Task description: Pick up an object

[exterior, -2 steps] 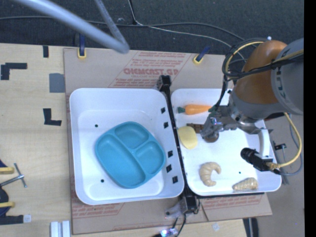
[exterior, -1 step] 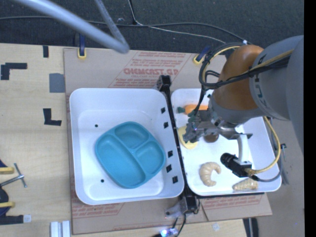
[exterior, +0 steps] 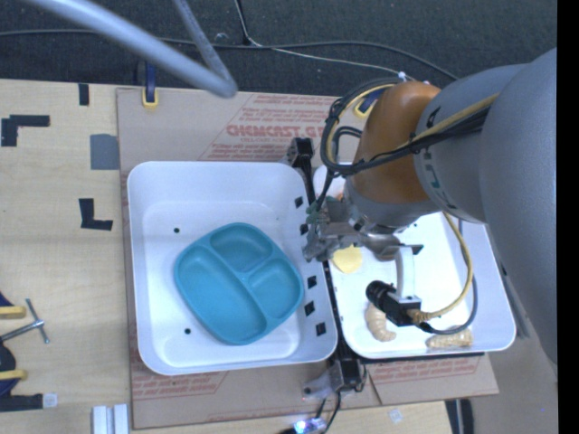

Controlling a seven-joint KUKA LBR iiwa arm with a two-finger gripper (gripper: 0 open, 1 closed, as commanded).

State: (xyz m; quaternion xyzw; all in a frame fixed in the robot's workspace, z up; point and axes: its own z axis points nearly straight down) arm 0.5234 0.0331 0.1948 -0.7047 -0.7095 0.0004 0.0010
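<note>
A blurred grey bar (exterior: 109,21) slants across the upper left, closer to the lens than anything else. My own grey arm (exterior: 511,143) reaches in along the right side, its orange band (exterior: 398,143) just above the wrist.

My jaws hang over the wall shared by the 2 white bins, at the left edge of the right bin (exterior: 479,306). The wrist hides them, so I cannot tell whether they are released or clenched.

Just beside them, on the floor of the right bin, lies a pale yellow round piece (exterior: 346,260). Nearer the front of that bin lies a tan curved piece (exterior: 380,324). A 3rd, beige piece (exterior: 450,339) rests by the front rim, apart from the other 2.

In the left bin (exterior: 140,206), 1 blue divided plate (exterior: 238,281) lies flat. It has 3 compartments and is turned at an angle to the bin's walls.

Both bins sit on a sheet of cardboard (exterior: 271,129) with red print, which lies on the wooden bench (exterior: 54,242). Black tape marks (exterior: 90,213) dot the bench to the left of the bins.
</note>
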